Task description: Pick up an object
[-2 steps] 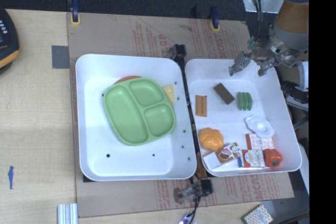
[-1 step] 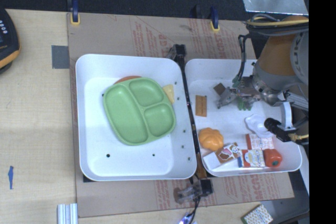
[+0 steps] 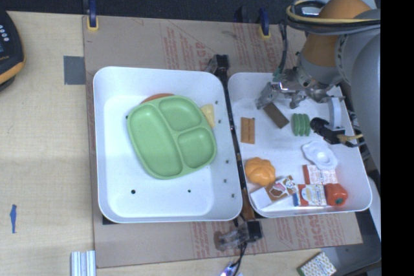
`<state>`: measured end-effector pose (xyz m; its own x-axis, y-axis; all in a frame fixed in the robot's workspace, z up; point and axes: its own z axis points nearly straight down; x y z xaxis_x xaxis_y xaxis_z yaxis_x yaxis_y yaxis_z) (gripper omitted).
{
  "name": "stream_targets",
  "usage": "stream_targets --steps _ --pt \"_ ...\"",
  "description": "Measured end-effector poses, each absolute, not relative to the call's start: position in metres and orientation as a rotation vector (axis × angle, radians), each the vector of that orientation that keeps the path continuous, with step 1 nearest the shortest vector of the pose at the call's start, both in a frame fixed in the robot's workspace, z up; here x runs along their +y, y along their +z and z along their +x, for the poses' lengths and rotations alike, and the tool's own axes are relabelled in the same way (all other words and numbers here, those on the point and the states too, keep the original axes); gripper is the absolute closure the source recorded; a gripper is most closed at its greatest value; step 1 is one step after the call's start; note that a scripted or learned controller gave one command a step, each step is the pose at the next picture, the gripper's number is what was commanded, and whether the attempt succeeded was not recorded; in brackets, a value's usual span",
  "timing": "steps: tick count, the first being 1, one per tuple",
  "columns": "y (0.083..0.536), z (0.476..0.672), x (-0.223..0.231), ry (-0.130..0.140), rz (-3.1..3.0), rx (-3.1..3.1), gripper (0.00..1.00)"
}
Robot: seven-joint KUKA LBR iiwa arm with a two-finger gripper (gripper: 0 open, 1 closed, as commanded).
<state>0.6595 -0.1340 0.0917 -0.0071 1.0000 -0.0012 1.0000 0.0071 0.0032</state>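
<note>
Scanning from the left, we see one green divided plate point(image 3: 171, 136) lying tilted in the left bin point(image 3: 116, 197), covering an orange thing and a pale yellow piece that peek out at its upper edge. In the right bin point(image 3: 362, 200) we count one tan wafer point(image 3: 248, 129) with its long axis running up and down the view, one orange pastry point(image 3: 260, 171), two small cartons point(image 3: 301, 191) lying flat near the bin's lower edge, one brown block point(image 3: 276, 115), one green ridged piece point(image 3: 300, 124), one white lump point(image 3: 319, 154) and one red piece point(image 3: 335, 193). The brown block slants from upper left to lower right, just beside the green piece. The gripper point(image 3: 279, 92) hangs above the block's upper end; we cannot tell how it is set or whether it touches the block.
</note>
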Motion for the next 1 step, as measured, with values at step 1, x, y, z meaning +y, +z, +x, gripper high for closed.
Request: stream_targets --steps 1 --pt "0.0917 0.6369 -0.1154 -0.007 2.217 2.232 0.00"
